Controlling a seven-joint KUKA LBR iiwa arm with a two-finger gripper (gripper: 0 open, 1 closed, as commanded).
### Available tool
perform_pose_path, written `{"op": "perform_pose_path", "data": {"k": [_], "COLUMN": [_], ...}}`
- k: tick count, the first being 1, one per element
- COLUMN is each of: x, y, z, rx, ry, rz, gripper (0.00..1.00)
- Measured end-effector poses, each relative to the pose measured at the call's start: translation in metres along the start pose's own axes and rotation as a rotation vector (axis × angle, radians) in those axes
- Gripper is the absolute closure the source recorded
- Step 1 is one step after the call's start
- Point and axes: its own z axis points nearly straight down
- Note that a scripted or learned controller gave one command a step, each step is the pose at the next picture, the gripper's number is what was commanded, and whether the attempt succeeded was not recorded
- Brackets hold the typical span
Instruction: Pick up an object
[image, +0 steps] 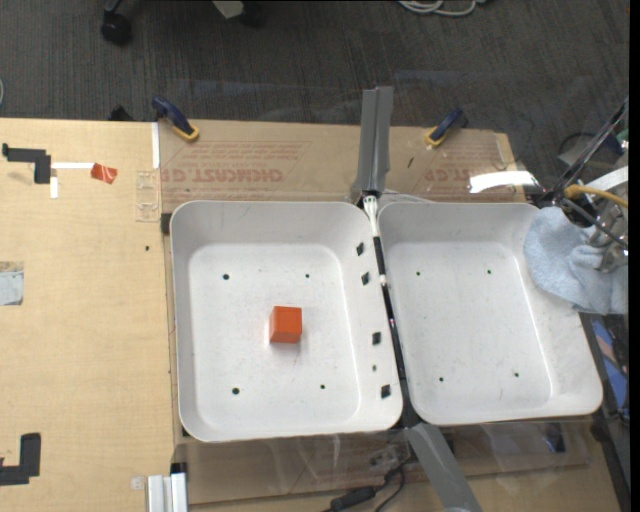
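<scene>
We log one red block (286, 325) resting left of centre in the left bin (200, 400), right bin (560, 395) beside it, blue-grey cloth (560, 265) draped over its right rim.

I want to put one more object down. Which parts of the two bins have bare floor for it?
The right bin has bare floor from the divider to its right wall, where a pale cloth drapes over the upper right rim. In the left bin, the orange block sits slightly below the middle; the floor all around it, out to the walls, is bare.
</scene>
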Motion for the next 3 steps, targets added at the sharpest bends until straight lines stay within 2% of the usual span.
{"op": "perform_pose_path", "data": {"k": [1, 2, 3], "x": [0.062, 0.08, 0.079], "y": [0.012, 0.016, 0.015], "z": [-0.014, -0.019, -0.041], "rx": [0.0, 0.0, 0.0], "ry": [-0.001, 0.0, 0.0], "rz": [-0.002, -0.003, -0.003], "gripper": [1.0, 1.0, 1.0]}}
